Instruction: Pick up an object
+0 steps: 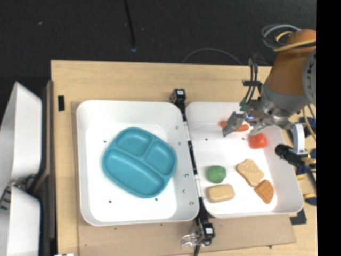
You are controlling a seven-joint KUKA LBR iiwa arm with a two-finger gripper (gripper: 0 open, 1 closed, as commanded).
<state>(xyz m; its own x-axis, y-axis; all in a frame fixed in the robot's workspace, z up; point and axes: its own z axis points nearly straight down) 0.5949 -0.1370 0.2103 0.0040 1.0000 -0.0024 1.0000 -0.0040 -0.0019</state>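
Note:
My gripper [246, 125] hangs over the far part of the right bin [205, 116], its dark fingers [232, 126] spread open. A small orange piece [243, 127] lies in the bin beneath the fingers, partly hidden by them. I cannot tell whether the fingers touch it. A red piece [258, 141] sits just in front of the gripper, to its right. Nearer the front lie a green round piece [216, 173], a tan roll [220, 192], a pale cracker [250, 171] and an orange-brown waffle piece [265, 191].
The left bin [90, 116] holds a blue divided plate [139, 161]. A black clip [178, 95] sits at the far end of the ridge between the bins. Cables and blue clamps [296, 153] crowd the right bin's right side.

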